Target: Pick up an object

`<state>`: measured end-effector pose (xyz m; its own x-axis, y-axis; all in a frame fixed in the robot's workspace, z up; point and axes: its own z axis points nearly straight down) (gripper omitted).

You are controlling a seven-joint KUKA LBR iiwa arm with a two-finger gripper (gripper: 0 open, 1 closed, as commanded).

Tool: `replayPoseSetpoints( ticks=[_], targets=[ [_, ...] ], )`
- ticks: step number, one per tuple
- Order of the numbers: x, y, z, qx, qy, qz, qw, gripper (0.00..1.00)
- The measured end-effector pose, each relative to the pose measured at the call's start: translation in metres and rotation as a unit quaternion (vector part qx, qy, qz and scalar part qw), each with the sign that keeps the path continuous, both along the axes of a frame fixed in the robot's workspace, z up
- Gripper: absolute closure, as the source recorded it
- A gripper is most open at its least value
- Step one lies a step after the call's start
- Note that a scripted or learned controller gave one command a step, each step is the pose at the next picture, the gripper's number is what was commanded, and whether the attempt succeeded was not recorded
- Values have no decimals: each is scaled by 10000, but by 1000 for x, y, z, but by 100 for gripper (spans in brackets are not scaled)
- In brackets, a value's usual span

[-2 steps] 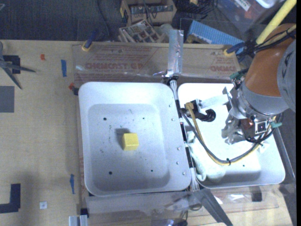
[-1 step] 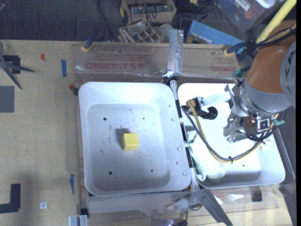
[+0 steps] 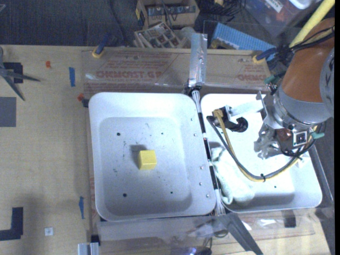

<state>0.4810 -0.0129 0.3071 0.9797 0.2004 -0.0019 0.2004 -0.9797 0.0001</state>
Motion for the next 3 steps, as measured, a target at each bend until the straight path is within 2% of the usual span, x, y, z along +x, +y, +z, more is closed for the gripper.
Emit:
replayPoseSetpoints(
  ticks=[1, 3],
  targets=[
    [-2, 11, -26, 10, 10, -6, 10000, 100],
    [-1, 9, -8, 8, 12, -31, 10000, 100]
  ],
)
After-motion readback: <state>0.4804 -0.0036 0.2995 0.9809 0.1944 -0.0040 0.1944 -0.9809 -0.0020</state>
